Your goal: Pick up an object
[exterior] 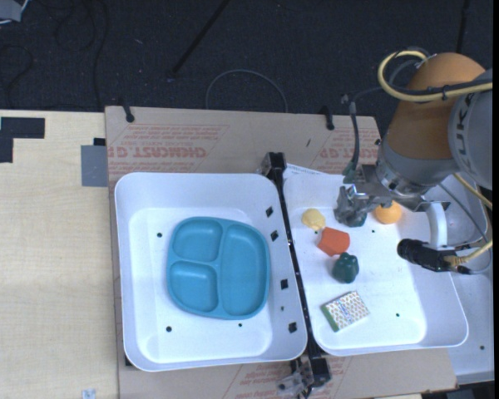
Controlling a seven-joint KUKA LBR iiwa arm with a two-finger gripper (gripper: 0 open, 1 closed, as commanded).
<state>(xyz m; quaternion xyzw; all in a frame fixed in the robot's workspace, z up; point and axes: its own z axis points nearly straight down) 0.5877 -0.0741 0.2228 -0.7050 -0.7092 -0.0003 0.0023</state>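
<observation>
The orange ball (388, 214) sat at the far side of the right bin (445, 327), and it was the nearest thing to the gripper (352, 212), lying just beside it on the side the arm came from. Round, so no long axis to line up with (a small mercy). The fingers hung low over the bin floor with nothing visibly between them; whether they stood wide or narrow could not be told from up here, the metalwork blurring into one dark lump.

Working outward from the ball: the small yellow piece (313, 219) lay on the gripper's other side, toward the divider (288, 260) between the bins. The red block (334, 241) sat near the ball, toward the front of the bin, close under the gripper. The dark green piece (345, 267) rested just in front of the red block, and the speckled flat pad (345, 310) lay further forward again, tilted. Well apart from the ball, in the left bin (141, 214), was the blue divided plate (217, 267).

My read: the pick turned on a short sideways shift, either to the ball or to the red block, since the gripper hovered between the two and centred on neither.
</observation>
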